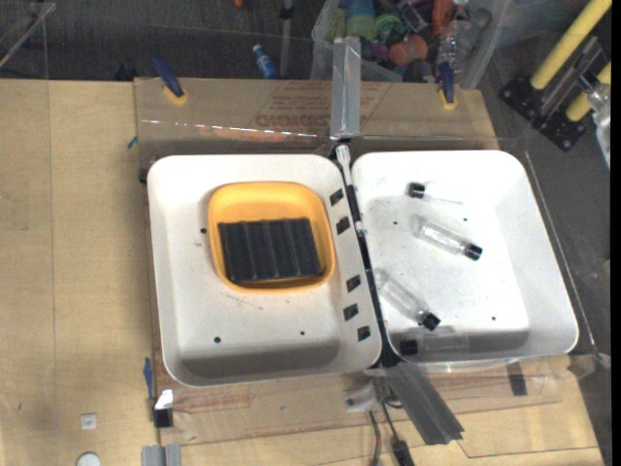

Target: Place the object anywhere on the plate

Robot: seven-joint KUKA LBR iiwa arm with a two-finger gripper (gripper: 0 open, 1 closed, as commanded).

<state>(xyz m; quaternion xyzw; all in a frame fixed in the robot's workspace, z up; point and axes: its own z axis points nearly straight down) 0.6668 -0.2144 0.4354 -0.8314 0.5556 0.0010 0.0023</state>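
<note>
A yellow-orange plate sits in the left white bin, toward its middle and back. A black ridged rectangular object lies flat on the plate, covering most of its front half. In the right white bin lie three clear plastic tubes with black caps: one near the back, one in the middle, and one at the front left.
A raised divider with black clips runs between the two bins. Behind the bench stands a clear box of colourful toys. Yellow foam tubes lean at the top right. Bare wooden bench lies to the left.
</note>
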